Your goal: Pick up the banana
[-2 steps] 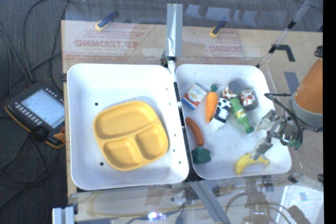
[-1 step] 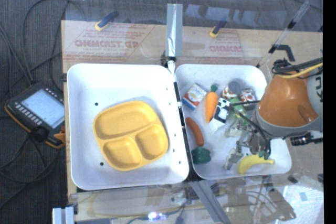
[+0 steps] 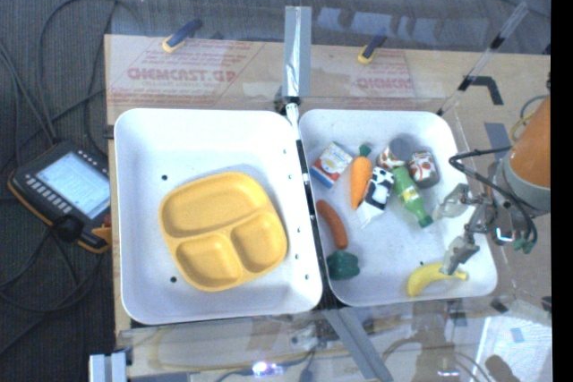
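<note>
The yellow banana lies flat in the near right corner of the right bin. My gripper reaches in over the bin's right wall, just above and to the right of the banana. It is open, with one fingertip near the banana's right end and the other further back. Nothing sits between the fingers.
The right bin also holds an orange carrot, a red sausage, a green broccoli piece, a green bottle, a small box and a can. A yellow divided tray lies in the left bin.
</note>
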### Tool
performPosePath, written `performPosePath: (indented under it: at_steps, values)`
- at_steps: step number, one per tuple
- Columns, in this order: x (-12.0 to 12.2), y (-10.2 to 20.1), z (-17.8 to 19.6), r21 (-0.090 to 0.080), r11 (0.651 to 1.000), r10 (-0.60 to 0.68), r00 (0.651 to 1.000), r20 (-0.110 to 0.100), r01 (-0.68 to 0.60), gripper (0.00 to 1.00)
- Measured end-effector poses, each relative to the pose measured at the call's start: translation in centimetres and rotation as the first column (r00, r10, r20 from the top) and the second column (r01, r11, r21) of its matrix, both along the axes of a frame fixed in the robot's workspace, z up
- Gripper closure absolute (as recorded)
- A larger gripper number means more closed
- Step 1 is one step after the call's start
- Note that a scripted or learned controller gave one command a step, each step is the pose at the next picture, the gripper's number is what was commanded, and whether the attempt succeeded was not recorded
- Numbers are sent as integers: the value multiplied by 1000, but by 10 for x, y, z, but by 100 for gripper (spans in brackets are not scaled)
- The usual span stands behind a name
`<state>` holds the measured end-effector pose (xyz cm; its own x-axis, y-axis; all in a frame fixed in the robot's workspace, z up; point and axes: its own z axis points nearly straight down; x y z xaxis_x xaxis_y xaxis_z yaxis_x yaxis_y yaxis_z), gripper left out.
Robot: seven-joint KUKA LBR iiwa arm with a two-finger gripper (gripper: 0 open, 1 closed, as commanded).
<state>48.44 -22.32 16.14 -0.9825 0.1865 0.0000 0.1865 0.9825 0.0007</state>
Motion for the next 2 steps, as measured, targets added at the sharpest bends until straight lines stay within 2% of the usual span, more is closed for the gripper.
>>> performPosePath:
  at_steps: [1,2]
  values:
    - [4,62,-73,-4,986,165,986,5,-165,0]
    - [60,9,11,2,999,-50,999,2,50,0]
